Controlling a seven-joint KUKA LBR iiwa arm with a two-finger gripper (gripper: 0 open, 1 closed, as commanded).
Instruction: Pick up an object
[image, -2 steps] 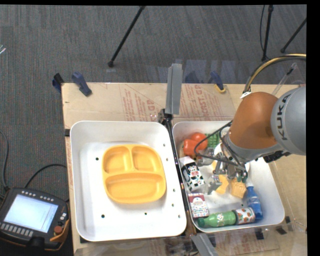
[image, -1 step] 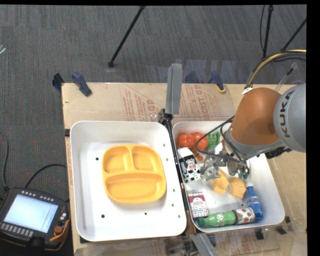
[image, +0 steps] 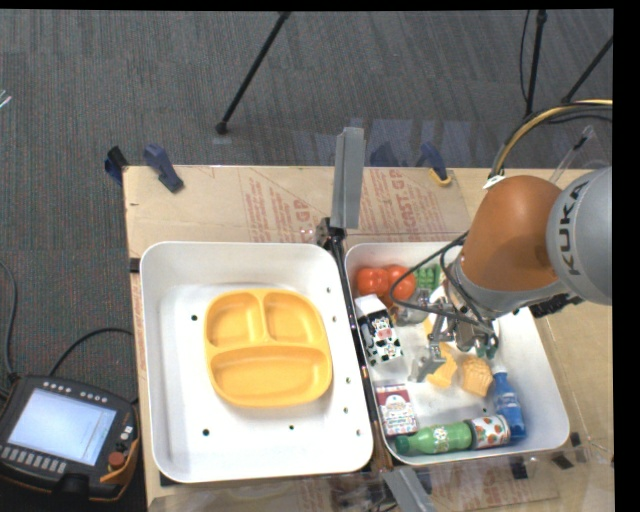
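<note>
Grey arm (image: 560, 240) reaches into right bin (image: 545, 375); gripper (image: 452, 350) hangs over yellow cheese wedge (image: 443, 374), beside cow-print carton (image: 379, 335). Jaw state: cannot tell. Yellow tray (image: 268, 346) occupies left bin (image: 165, 360).

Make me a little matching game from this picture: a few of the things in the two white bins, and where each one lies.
Things:
1. yellow tray
2. tomatoes
3. green bottle
4. cow-print carton

Places:
A. along the right bin's near edge
B. right bin's far left corner
C. middle of the left bin
D. beside the right bin's left wall, just nearer than the tomatoes

Pairs: 1-C, 2-B, 3-A, 4-D
</note>
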